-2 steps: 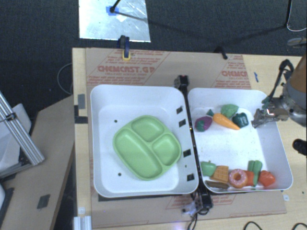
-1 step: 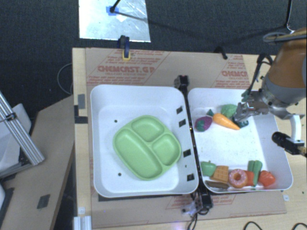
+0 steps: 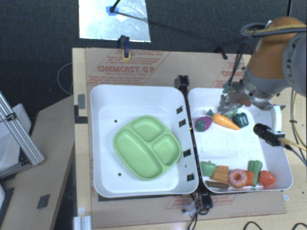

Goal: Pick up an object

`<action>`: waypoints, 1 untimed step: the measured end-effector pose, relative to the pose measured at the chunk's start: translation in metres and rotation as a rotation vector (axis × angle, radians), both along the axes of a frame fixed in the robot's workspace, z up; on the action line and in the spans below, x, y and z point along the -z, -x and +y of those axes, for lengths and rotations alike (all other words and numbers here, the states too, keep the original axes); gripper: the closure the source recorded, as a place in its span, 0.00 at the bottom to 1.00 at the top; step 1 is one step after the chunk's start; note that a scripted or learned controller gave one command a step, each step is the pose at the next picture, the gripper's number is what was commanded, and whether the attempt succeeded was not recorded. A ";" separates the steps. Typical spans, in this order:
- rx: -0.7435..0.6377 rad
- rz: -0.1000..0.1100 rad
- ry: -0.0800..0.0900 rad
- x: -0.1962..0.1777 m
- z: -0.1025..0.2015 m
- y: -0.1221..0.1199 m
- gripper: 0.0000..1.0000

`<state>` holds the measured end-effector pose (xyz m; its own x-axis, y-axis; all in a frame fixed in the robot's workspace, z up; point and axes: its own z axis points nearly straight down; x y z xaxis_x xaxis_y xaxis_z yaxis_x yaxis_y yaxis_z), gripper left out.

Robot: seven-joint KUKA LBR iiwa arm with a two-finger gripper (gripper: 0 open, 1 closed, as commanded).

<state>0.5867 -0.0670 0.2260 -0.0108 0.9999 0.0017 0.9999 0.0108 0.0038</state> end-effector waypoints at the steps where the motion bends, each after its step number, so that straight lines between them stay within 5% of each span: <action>1: 0.001 0.001 0.000 0.001 0.047 -0.015 1.00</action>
<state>0.6019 -0.0200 0.2252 -0.0099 0.9999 0.0017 0.9999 0.0099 0.0030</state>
